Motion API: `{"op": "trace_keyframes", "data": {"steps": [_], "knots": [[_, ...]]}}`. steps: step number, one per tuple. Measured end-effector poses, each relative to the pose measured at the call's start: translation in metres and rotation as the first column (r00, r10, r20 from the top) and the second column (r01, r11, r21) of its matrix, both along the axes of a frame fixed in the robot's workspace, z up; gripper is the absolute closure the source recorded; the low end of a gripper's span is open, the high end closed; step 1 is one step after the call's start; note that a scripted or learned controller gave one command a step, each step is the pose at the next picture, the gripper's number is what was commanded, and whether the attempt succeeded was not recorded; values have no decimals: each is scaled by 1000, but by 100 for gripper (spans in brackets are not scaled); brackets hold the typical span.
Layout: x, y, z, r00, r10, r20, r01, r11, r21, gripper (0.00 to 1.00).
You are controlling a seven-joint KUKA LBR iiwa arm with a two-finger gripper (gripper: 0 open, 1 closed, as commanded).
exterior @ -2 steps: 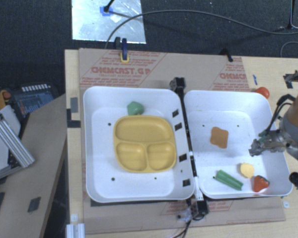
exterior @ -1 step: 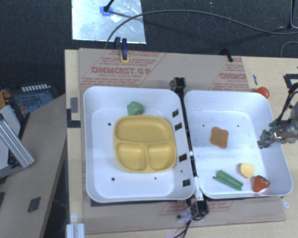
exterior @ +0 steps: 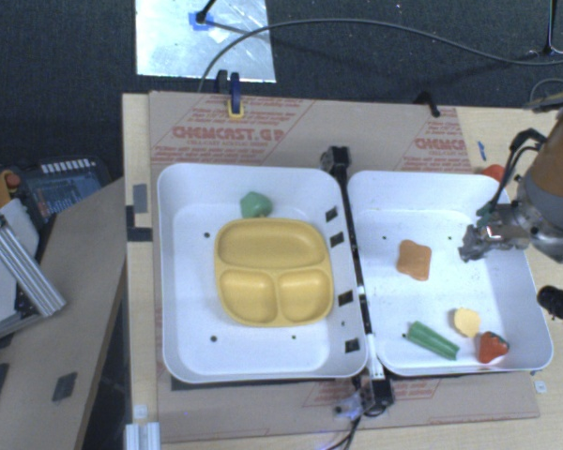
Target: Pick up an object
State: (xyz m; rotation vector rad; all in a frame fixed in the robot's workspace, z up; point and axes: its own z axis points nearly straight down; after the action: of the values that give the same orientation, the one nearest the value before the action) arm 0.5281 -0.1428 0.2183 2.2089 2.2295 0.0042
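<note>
We see a yellow tray (exterior: 272, 270) left; orange piece (exterior: 414, 260) lies near our gripper (exterior: 473, 247), whose grip we cannot tell

Grey arm (exterior: 554, 172) enters from right edge, orange band at top, wrist angled down-left; gripper (exterior: 473, 247) low, tip pointing left, nothing visible between its fingers.

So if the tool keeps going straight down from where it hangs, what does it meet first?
Probably bare bin floor: the tool hangs over the right bin's upper right. The orange piece lies to its left, apart. Height is unclear.
</note>
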Motion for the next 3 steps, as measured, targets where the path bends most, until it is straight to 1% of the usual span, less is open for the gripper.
{"op": "trace_keyframes", "data": {"steps": [1,2,3], "knots": [[25,60,5,1000,2,0,-2,1000,2,100],[55,109,13,1000,0,1,0,1000,0,100],[82,158,18,1000,1,0,-1,1000,3,100]]}}
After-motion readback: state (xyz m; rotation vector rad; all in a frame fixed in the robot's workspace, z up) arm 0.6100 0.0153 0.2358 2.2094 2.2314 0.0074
